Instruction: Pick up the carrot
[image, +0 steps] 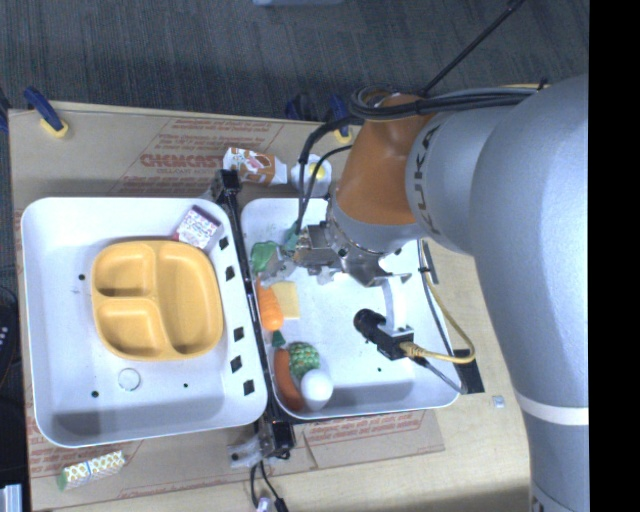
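The carrot is a short orange piece lying along the left wall of the right bin, with a green leafy bit just above it. My gripper hangs low over the upper left part of that bin, just up and right of the carrot and close to the green bit. The wrist and its fittings hide the gripper's tip. Nothing is visibly held.
A pale yellow block touches the carrot's right side. Below lie a reddish sausage, a green broccoli piece and a white egg. The left bin holds a yellow divided plate and a small packet.
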